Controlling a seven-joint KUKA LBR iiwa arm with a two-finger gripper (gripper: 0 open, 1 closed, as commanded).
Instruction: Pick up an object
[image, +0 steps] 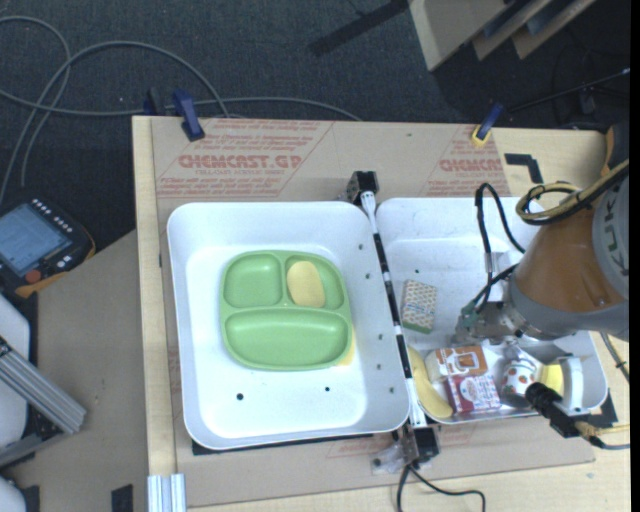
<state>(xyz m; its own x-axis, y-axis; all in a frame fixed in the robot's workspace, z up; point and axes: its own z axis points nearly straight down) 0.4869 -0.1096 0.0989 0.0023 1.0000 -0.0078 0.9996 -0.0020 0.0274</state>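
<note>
The right bin (440, 228) holds several small items at its near end. A pale patterned packet (418, 305) lies by the bin's left wall. A red and white carton (470, 382) lies closer to me, with a yellow curved piece (430, 388) to its left. A small round white and red object (518, 376) and a yellow and white item (566, 382) lie to its right. My gripper (480, 322) hangs low over the bin, just above the carton and to the right of the packet. The grey and orange arm hides the bin's right part.
The left bin (200, 235) carries a green divided plate (285, 338) with a pale yellow item (306, 283) in its upper right compartment. A black rail with clamps (385, 290) separates the bins. Cables (495, 215) loop over the right bin's far side.
</note>
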